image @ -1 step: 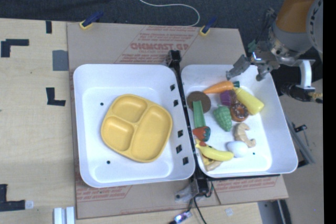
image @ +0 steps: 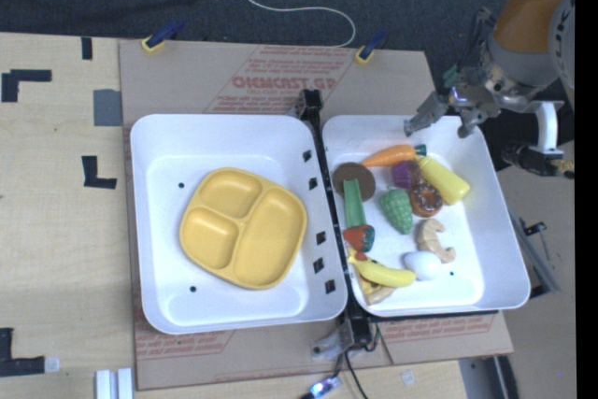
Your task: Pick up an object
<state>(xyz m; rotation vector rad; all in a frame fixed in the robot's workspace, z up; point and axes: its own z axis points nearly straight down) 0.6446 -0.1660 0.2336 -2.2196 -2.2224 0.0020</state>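
- The gripper hangs over the far right corner of the right bin, its two dark fingers spread apart with nothing between them.
- One fingertip points toward the bin's middle; the other sits near the bin's far rim. Neither visibly touches any item.
- The grey arm with its orange band comes in from beyond the right bin's far right corner.
- Inside the right bin, the toy carrot lies nearest the gripper, just below and to the left of the open fingers.
- A yellow bottle-shaped toy lies just right of the carrot, with a purple piece between them.
- A brown round piece and a green stick lie along the right bin's left side.
- A green bumpy toy and a brown ring-shaped toy sit at the right bin's middle.
- A banana and a white egg lie near the right bin's near edge.
- The left bin, touching the right bin's left wall, holds a yellow divided plate.
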